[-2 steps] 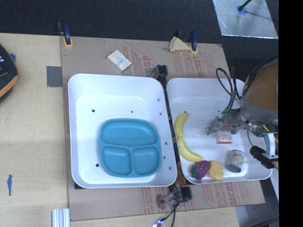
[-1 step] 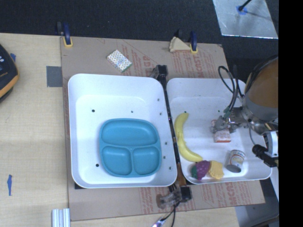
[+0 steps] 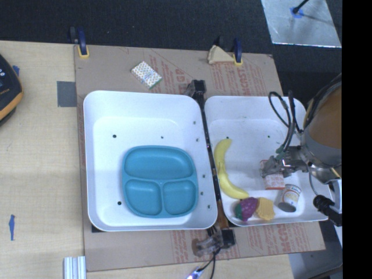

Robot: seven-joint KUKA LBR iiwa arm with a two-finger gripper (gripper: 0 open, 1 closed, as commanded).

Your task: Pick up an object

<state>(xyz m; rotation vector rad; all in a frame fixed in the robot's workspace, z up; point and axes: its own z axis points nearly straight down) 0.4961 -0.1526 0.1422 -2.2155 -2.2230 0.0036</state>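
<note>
Camera view: gripper (image 3: 273, 167) low in right bin (image 3: 244, 112), right of frame centre, just above small red-white can (image 3: 274, 182); opening not discernible, grasp unclear. Banana (image 3: 224, 170), purple grapes (image 3: 247, 207), yellow piece (image 3: 265, 208), second can (image 3: 289, 197) along lower right bin; blue divided plate (image 3: 160, 180) in left bin (image 3: 96, 156).

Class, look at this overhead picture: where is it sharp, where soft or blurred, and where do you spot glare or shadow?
Camera view: lighting is even; the blue divided tray and banana look reasonably sharp. The gripper and the arm at the right are soft and hard to read. Pale glare washes the left bin floor, with faint shadow beneath the tray's lower edge.
</note>
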